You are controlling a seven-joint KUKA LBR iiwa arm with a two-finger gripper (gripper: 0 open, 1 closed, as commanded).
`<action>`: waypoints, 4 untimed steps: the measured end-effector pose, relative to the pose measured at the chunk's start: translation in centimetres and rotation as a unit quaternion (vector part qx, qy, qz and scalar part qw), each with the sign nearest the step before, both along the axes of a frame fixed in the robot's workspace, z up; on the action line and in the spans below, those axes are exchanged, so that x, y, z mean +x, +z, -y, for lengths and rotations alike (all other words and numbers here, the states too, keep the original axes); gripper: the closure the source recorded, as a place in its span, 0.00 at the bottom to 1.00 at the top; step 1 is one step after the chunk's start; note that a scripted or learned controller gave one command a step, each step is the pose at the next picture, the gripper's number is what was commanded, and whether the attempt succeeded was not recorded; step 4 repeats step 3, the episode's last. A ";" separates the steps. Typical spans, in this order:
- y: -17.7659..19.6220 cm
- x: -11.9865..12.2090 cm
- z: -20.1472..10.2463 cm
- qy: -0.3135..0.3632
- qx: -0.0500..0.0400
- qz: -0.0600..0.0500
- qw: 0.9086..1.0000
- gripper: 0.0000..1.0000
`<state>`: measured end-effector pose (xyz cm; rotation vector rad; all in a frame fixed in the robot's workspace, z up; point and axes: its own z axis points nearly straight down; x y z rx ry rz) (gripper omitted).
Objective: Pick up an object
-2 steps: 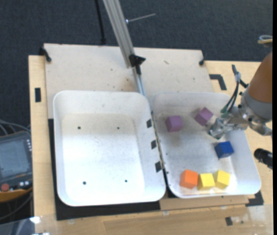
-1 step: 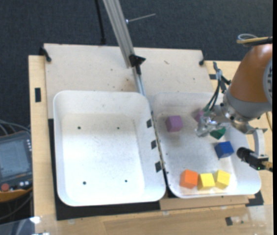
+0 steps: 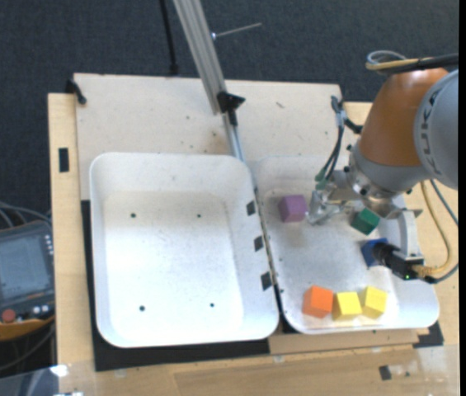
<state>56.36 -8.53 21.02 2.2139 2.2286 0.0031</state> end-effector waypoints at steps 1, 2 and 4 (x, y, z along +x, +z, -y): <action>0.1 1.8 -4.3 0.000 0.000 0.000 1.000 1.00; 1.9 3.5 -9.3 0.001 0.000 0.001 1.000 1.00; 3.3 4.9 -14.5 0.001 0.000 0.001 1.000 1.00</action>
